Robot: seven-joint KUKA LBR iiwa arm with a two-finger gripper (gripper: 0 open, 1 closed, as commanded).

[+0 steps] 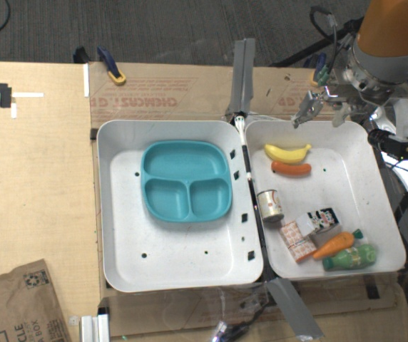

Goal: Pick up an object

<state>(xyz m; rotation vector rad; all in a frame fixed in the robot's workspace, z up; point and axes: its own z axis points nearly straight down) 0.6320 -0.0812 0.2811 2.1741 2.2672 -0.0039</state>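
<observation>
Arm: grey with an orange band, coming in from the top right corner.
Fingers (322, 109): spread open with nothing between them, up over the back rim of the right bin (375, 155).
Left bin (118, 212): white, holding one blue plate (187, 180) with three sections (the plate sits a bit toward the back).
Banana (287, 152): yellow, near the back of the right bin, close below the fingers but not touching them.
Hot dog (291, 168): orange-red, lying just in front of the banana and touching it.
Can (269, 205): small and silver, by the left wall of the right bin.
Boxes: a red and white box (297, 241) and a black and white box (319, 221) lie side by side near the front.
Carrot (334, 245): orange, beside the boxes, resting against a green bottle (352, 258) in the front right corner.
Counter (33, 191): light wood, with a blue and yellow clamp (111, 65) at the back.
</observation>
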